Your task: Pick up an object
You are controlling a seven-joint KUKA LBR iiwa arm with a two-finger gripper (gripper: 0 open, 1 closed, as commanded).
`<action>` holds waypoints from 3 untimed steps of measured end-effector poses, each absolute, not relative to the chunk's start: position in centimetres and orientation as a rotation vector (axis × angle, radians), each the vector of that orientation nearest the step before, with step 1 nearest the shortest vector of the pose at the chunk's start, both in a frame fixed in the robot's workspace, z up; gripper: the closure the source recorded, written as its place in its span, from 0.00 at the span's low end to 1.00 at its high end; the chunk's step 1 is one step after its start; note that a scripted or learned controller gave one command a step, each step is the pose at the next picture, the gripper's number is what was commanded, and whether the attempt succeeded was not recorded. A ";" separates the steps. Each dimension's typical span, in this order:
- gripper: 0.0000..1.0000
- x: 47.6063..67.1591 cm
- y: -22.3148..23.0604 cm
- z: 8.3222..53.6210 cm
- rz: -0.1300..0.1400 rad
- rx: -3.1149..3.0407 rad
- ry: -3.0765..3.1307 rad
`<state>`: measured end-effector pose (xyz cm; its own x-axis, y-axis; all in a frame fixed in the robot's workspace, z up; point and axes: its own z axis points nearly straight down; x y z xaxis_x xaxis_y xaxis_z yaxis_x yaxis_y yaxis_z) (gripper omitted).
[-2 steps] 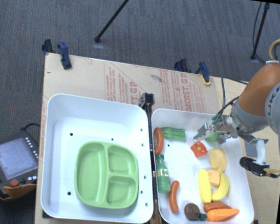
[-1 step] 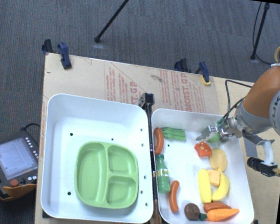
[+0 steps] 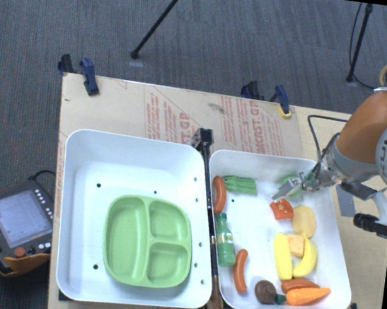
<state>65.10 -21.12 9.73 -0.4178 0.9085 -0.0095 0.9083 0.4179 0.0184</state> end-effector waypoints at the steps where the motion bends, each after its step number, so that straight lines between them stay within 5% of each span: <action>1: 0.00 65.0 -21.2 9.7 0.017 1.851 2.525; 2: 0.00 65.1 -21.1 9.7 0.013 1.251 2.863; 3: 0.00 58.8 -16.9 18.9 0.001 1.511 2.754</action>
<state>58.80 -16.92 18.94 -0.5370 0.8436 -0.0002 0.8436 0.5370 0.0008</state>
